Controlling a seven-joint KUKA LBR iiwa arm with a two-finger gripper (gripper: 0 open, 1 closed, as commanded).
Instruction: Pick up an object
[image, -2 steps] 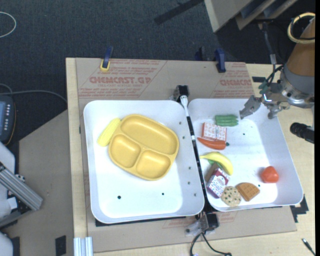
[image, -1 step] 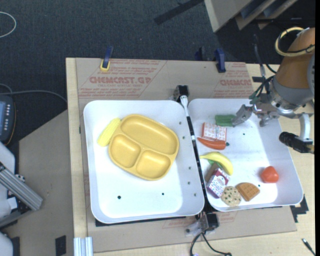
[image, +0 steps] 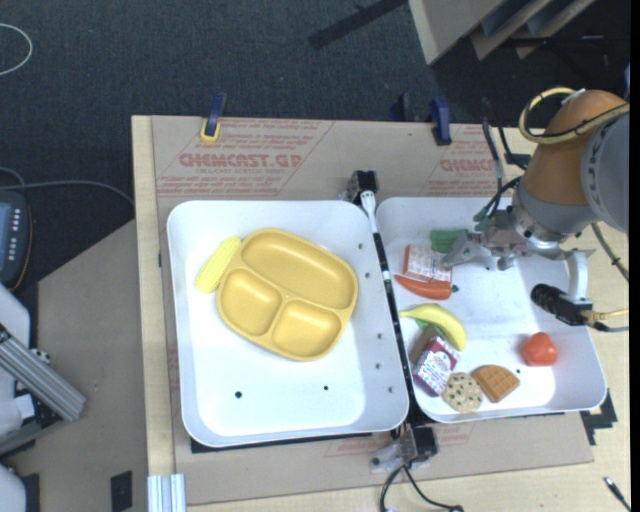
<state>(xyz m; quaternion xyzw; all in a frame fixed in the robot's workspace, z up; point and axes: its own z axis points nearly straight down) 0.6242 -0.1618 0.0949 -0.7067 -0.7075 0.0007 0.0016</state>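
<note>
Gripper (image: 470, 248) low over the right bin (image: 580, 395), near its far edge; fingers too blurred to tell whether apart or together. Just beside it: green item (image: 446, 240), red-white packet (image: 425, 264), carrot (image: 424, 287). Nearer me: banana (image: 437, 321), dark red packet (image: 433, 366), cookie (image: 462, 392), toast (image: 495, 382), tomato (image: 539, 348). Left bin (image: 200, 400) bears yellow divided tray (image: 288, 292) (yellow piece (image: 217, 264) touching its left edge).
</note>
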